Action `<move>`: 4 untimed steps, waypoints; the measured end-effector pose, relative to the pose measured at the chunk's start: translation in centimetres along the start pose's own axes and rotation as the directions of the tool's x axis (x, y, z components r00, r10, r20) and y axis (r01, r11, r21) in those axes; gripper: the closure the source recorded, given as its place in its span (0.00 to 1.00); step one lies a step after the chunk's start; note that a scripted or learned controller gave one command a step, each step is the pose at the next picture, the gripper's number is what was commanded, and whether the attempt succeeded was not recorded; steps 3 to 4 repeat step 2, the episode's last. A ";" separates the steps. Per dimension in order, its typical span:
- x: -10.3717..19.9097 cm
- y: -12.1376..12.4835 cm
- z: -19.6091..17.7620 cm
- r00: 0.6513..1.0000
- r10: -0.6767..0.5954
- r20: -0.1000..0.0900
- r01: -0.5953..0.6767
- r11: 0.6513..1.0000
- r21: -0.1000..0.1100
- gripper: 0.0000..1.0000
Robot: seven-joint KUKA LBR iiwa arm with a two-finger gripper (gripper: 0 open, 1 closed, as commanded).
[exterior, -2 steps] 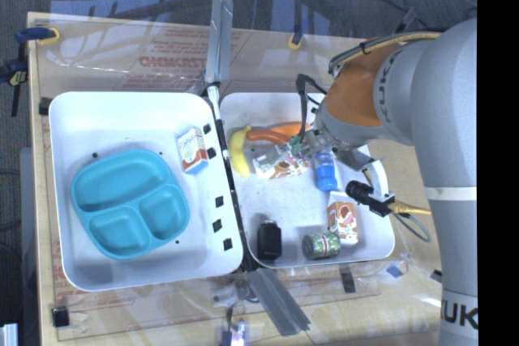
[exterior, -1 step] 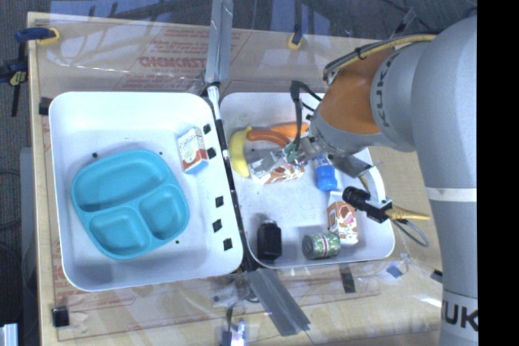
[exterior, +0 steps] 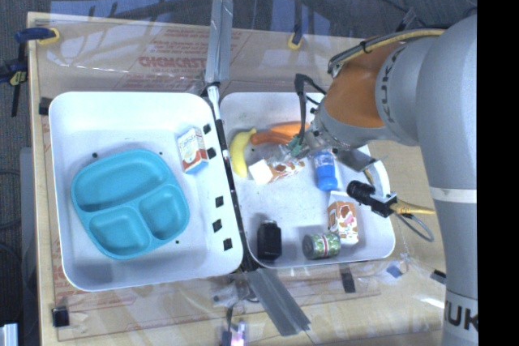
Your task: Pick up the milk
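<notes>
1. Likely milk: white carton (exterior: 272,170), centre frame, right bin (exterior: 375,249), touching banana (exterior: 240,151).
2. Gripper (exterior: 301,144) just upper right of it, opening impossible to tell.
3. Could grab carrot (exterior: 276,132) or bottle (exterior: 325,172) instead.

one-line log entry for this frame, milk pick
task: pick milk | gripper: low in right bin, by carrot | milk carton: left bin, beside blue tray | hold: none seen

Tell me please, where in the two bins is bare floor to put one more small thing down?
Left bin: the bare strip along its far wall, behind the blue tray and left of the small carton. Right bin: a small patch between the black object and the blue bottle. Its far half is crowded around the banana.
</notes>
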State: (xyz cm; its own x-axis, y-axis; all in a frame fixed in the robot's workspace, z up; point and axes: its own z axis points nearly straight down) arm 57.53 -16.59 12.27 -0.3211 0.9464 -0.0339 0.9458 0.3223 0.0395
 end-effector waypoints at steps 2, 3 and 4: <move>-1.3 2.4 1.6 0.999 -0.022 -0.025 0.023 1.000 0.017 0.00; -1.3 2.4 1.6 0.999 -0.022 -0.025 0.023 1.000 0.017 0.00; -1.3 2.4 1.6 0.999 -0.022 -0.025 0.023 1.000 0.017 0.00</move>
